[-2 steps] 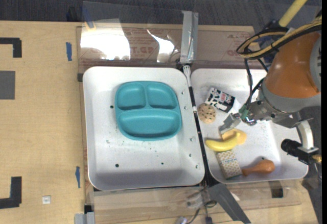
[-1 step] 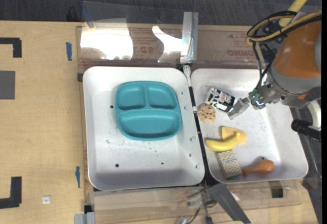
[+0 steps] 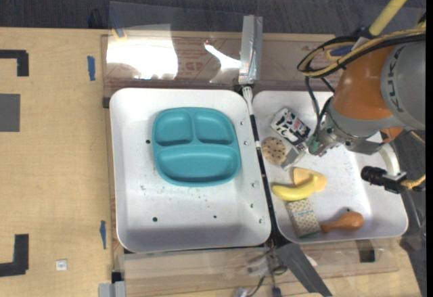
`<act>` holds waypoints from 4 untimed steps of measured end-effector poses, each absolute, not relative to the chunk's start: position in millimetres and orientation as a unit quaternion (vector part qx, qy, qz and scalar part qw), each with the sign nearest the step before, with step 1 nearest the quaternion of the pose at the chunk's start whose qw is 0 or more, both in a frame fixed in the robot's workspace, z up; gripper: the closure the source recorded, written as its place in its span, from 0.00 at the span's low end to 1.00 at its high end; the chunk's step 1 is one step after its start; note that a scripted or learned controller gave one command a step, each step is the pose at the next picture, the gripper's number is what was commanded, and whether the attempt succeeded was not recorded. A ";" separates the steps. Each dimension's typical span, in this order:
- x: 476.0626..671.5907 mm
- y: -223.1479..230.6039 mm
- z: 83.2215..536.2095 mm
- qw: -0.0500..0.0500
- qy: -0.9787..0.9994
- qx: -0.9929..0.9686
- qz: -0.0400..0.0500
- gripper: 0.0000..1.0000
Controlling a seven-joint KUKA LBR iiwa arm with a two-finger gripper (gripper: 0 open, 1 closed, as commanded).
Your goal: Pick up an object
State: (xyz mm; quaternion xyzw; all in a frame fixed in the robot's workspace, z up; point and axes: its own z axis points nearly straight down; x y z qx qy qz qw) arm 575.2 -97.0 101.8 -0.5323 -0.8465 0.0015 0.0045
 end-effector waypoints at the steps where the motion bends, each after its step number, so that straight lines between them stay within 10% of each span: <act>1: 573.4 -145.8 86.3 -0.001 -0.750 -0.661 -0.002 0.00; 2: 648.3 -105.6 85.8 0.001 -0.809 -0.588 0.004 0.00; 3: 585.6 -76.7 186.7 -0.002 -0.852 -0.524 -0.001 0.00; 4: 515.4 -105.1 90.0 -0.001 -0.910 -0.416 0.000 0.00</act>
